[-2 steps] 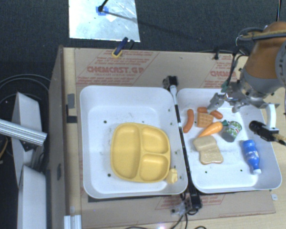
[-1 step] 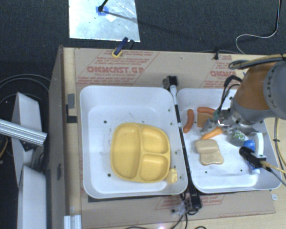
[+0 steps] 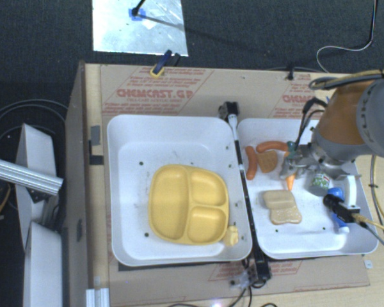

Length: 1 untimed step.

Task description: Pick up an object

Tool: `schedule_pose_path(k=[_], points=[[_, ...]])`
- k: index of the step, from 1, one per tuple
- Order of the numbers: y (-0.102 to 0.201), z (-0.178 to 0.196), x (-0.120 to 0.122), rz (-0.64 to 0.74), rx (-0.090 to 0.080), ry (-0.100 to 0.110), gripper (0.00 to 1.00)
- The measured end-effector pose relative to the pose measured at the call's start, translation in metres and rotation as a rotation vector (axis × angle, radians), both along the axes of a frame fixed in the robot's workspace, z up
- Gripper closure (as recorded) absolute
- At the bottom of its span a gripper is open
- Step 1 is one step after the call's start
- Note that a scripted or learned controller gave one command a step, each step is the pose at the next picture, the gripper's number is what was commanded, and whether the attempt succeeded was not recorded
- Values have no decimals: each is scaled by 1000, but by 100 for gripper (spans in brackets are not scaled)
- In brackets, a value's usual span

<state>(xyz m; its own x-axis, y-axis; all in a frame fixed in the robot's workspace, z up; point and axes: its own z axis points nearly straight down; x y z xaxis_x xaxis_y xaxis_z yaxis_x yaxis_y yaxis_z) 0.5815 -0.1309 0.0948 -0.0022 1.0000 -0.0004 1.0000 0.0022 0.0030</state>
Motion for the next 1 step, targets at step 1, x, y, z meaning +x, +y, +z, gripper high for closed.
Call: schedule_pose_path(k=[1], points=[[75, 91, 10, 2, 1, -1, 100]])
